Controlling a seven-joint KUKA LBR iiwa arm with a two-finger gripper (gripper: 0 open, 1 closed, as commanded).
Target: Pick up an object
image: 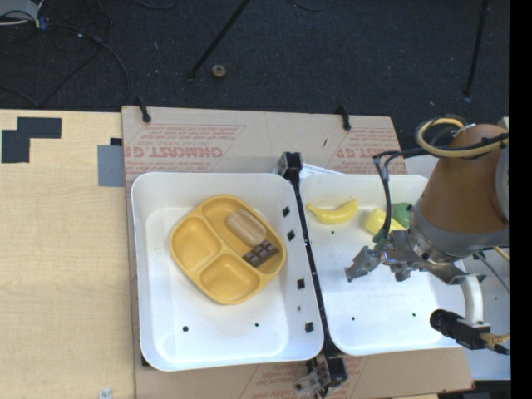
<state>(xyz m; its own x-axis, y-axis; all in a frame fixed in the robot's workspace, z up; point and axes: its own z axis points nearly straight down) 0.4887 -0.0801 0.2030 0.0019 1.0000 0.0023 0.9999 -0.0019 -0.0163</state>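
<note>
1. The gripper (pixel 359 268) hangs low over the right bin (pixel 374 331), below and a little to the right of the yellow banana (pixel 333 213). Whether it is spread or closed I cannot tell, and nothing shows clamped in it.
2. The likely targets lie near the banana: a small yellow piece (pixel 376 220) just to its right and a green object (pixel 401 214) beyond that, partly hidden by the arm (pixel 461 194).
3. A straight descent from here probably meets bare bin floor, since the gripper sits apart from the banana; the grasp would close on nothing.
4. The yellow piece and the green object lie touching or nearly so; a try at either may nudge the other or catch both.
5. The banana's curved skin may let it roll or slip out of a pinch.
6. The yellow divided tray (pixel 224 248), holding a tan piece (pixel 246 225) and a brown piece (pixel 262 254), lies in the left bin (pixel 158 322), well apart from the banana and beyond the divider (pixel 306 256).
</note>
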